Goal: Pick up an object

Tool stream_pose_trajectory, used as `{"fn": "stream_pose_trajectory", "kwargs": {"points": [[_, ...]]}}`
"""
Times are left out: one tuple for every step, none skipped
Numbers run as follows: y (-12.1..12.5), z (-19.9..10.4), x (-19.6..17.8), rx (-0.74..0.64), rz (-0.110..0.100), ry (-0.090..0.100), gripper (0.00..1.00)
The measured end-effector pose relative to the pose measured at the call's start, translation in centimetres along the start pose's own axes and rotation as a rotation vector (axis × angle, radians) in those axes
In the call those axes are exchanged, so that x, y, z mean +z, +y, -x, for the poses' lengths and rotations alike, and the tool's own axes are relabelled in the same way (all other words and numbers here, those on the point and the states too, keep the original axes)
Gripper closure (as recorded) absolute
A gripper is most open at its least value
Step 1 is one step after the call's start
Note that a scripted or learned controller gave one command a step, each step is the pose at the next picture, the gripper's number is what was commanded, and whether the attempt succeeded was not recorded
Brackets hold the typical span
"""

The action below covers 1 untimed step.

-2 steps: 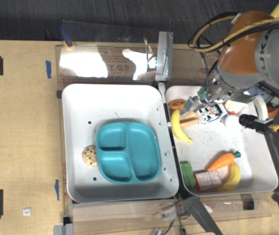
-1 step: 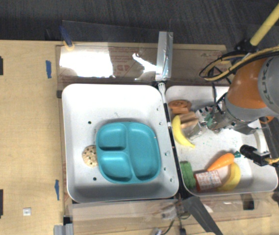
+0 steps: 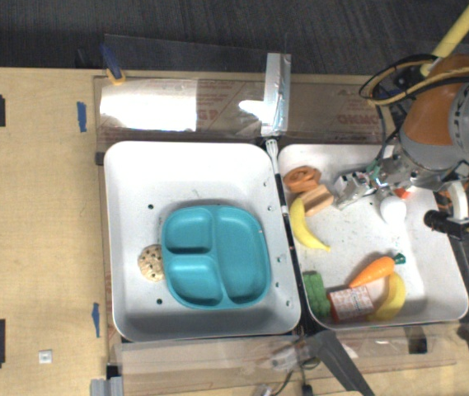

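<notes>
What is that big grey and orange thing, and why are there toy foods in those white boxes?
That is a robot arm, reaching in from the right. One camera above the bench looks down at it. At the arm's end is a gripper, like a two-finger hand, low in the right bin. It wants to pick something up. Near it are a brown block, a round orange-brown piece and a banana. Further down are a carrot and a small can. The left bin holds a blue divided plate and a cookie. I cannot tell whether the gripper holds anything.
</notes>
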<state>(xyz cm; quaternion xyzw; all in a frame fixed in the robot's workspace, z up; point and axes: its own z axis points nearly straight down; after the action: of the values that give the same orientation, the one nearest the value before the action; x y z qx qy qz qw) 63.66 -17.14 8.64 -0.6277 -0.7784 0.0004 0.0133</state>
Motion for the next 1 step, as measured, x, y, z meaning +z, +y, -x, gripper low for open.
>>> {"fn": "stream_pose_trajectory", "kwargs": {"points": [[0.54, 2.93, 0.23, -0.420, -0.050, 0.031, 0.00]]}}
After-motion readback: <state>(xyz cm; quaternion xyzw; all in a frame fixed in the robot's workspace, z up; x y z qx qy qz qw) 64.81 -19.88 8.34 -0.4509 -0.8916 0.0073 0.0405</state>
